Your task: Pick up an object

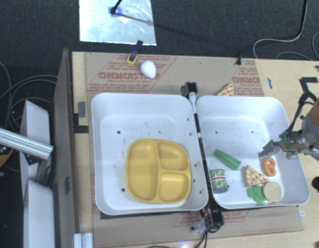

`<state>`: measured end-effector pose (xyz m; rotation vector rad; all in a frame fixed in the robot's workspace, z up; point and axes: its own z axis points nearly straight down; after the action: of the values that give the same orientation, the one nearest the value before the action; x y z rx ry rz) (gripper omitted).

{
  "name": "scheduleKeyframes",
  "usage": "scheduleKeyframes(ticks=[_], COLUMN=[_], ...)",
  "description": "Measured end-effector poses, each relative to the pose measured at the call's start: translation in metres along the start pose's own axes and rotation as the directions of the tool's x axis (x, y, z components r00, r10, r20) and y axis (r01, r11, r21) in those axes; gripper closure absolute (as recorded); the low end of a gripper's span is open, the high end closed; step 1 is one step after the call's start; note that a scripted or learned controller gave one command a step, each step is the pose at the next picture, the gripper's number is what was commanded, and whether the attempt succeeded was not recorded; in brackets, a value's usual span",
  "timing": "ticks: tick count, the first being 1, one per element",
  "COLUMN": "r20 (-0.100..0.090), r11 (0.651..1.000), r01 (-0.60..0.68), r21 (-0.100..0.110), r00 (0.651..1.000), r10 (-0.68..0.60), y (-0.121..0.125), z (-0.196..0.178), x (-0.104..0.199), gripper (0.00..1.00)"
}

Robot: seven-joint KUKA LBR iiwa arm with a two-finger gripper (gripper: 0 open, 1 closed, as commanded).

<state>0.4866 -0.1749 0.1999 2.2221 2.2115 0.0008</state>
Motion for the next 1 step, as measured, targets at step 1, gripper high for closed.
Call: scheduleKeyframes(ticks=[1], r20=[-0.001], r11=[1.000], r01=[0.004], r21=[0.001], r00=[1.000], r10=[-0.004], y=[0.0003], z=[0.1183], x=[-0.0047], gripper=[0.00])
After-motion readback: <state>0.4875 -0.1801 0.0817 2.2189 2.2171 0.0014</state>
